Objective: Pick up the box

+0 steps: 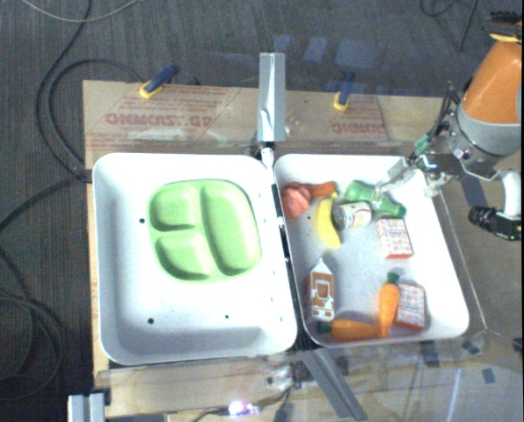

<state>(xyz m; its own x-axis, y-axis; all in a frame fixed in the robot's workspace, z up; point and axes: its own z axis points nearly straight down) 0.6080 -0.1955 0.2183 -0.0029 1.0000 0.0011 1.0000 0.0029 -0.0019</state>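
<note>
Three small boxes lie in the right bin [451,262]. A red-and-white box [394,237] sits right of centre. A second red-and-white box [411,306] lies near the front right corner. A brown-and-white carton [322,293] stands near the front left. My gripper [418,164] hangs over the bin's back right corner, above and right of the first box and apart from all three. The arm's orange band [499,77] is at the upper right.
A green bottle [374,197], a can [354,215], a banana [326,222] and a pink item [295,201] crowd the back of the right bin. Two carrots [388,301] [354,330] lie at its front. The left bin [121,323] holds a green divided tray [205,229].
</note>
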